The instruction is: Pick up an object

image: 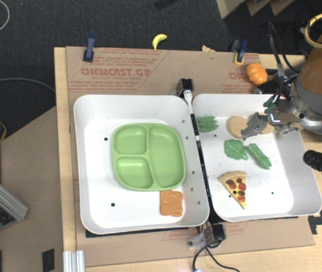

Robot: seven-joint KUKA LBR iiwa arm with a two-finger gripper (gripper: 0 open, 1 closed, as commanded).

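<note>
My gripper hangs over the upper part of the right bin, open, with nothing between its fingers. Its left finger sits just right of a tan round piece. Below it lie two green leafy pieces, and a third green piece lies near the bin's left wall. A pizza slice lies toward the front. The left bin holds a green divided plate and an orange-brown piece.
A small orange fruit and a yellow banana toy rest on the cardboard behind the bins. Blue clamps hold the board's back edge. A black clip sits where the bins meet.
</note>
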